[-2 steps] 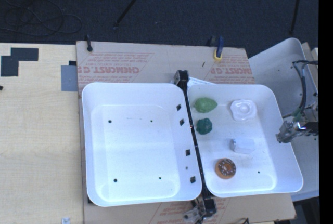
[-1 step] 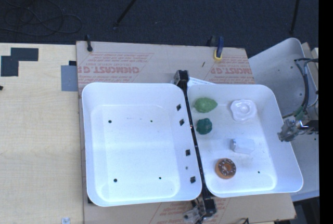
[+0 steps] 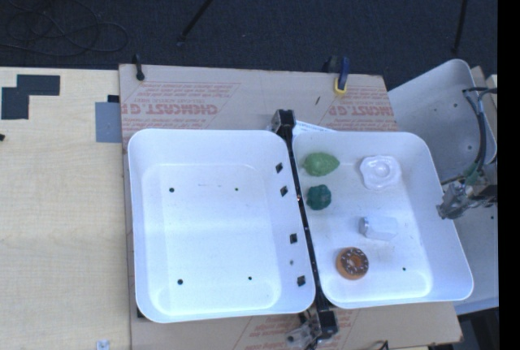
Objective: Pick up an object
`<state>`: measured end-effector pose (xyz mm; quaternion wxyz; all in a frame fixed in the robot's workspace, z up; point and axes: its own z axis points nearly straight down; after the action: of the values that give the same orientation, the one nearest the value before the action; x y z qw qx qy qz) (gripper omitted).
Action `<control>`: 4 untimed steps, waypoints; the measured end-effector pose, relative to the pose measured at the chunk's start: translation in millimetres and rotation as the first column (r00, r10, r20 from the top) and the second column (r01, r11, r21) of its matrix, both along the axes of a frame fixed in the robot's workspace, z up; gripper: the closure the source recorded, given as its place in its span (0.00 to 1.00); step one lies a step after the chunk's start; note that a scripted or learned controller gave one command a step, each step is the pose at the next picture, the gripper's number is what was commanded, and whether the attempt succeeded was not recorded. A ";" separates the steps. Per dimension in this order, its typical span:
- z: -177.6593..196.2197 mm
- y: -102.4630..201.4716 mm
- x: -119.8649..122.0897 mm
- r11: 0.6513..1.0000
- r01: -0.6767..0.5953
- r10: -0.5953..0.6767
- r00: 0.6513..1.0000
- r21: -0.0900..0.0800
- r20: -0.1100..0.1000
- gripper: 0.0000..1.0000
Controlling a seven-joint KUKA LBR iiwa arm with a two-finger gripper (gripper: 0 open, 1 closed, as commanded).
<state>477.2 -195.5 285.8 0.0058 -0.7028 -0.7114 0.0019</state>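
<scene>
- Camera view showed five small objects lying in the right bin, none of them lifted.
- A light green lump sat near the bin's upper left, close to the divider between the bins.
- A dark green object lay just below it, apart from it.
- A pale, translucent round piece rested toward the upper right of the same bin.
- A small whitish block lay below that piece, near the middle.
- A brown doughnut-shaped object with speckles sat lowest, toward the bin's front.
- The left bin stood touching the right one along the black divider.
- Both bins rested on cardboard over the wooden tabletop.
- The gripper hung at the right bin's outer right rim; whether it was apart or together could not be told.
</scene>
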 end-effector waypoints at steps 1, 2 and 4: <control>9.2 -0.3 0.1 1.000 -0.007 0.007 1.000 0.001 -0.001 1.00; 18.3 -0.5 0.2 1.000 -0.013 0.013 1.000 0.002 -0.003 1.00; -131.4 0.2 -2.2 1.000 0.015 -0.015 1.000 -0.003 0.006 1.00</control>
<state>474.9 -195.2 154.5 0.0025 -0.7081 -0.7061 0.0009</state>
